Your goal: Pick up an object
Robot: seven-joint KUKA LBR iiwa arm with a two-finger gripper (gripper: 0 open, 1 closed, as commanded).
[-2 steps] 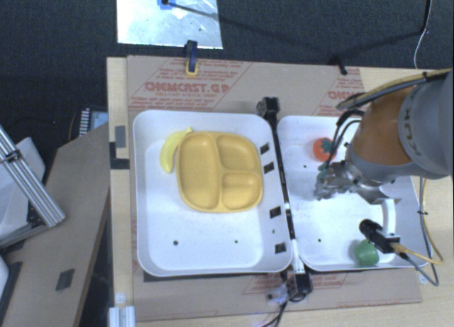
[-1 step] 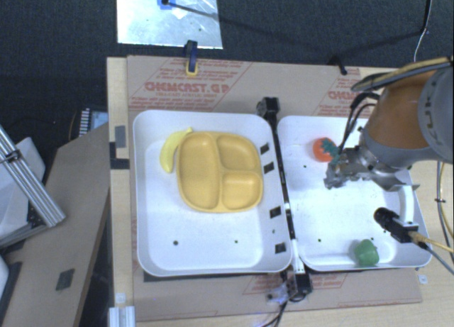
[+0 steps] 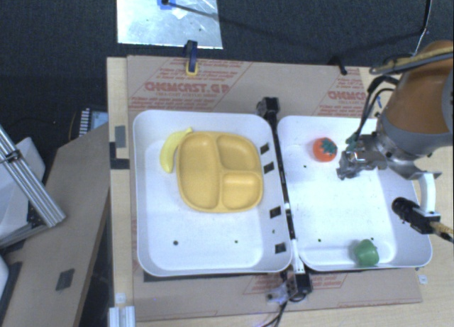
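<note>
Over right bin (image 3: 404, 247) — arm (image 3: 418, 106), tomato-side

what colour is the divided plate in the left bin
Yellow. The divided plate is a plain mustard yellow, seen clearly in the camera view, with a paler yellow banana beside it.

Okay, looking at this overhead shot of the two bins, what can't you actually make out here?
- Gripper in the camera view: small and blurred, so its finger state is unreadable.
- Banana: partly hidden under the yellow divided plate.
- Arm: cut off by the right edge.
- Green object: too small and soft to identify.
- Orange-red object: looks like a tomato or similar, but detail is too coarse to be sure.
</note>
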